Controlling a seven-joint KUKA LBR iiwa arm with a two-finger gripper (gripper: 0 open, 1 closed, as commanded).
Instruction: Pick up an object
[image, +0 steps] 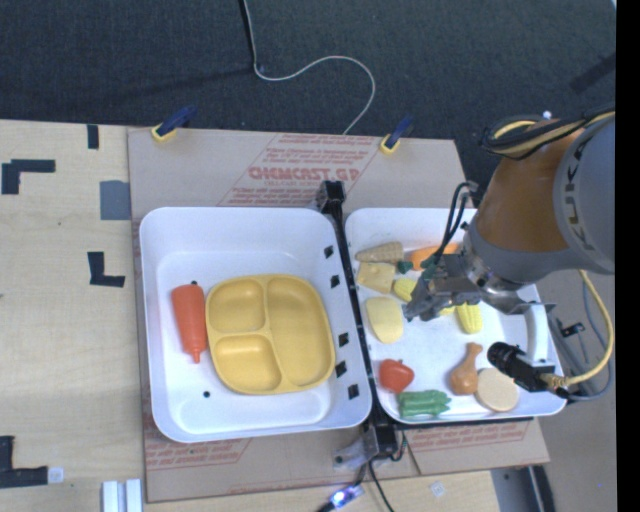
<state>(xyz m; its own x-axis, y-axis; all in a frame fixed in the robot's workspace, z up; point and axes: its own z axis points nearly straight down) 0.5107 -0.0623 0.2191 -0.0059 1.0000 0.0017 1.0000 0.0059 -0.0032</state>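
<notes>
Corn (467, 318) just beside jaws (428, 297)

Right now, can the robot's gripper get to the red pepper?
Probably yes. The red pepper lies uncovered in the right bin, with bare floor around it. The gripper hovers over that bin, nearby, and nothing stands between them.

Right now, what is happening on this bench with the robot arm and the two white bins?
The grey and orange arm reaches in from the right, and its gripper hangs low over the right white bin, among plastic toy foods: a pale yellow potato-like piece, a yellow corn cob, a red pepper and a green vegetable. Nothing is visibly held. The left white bin holds a yellow divided plate with an orange carrot beside it.
</notes>
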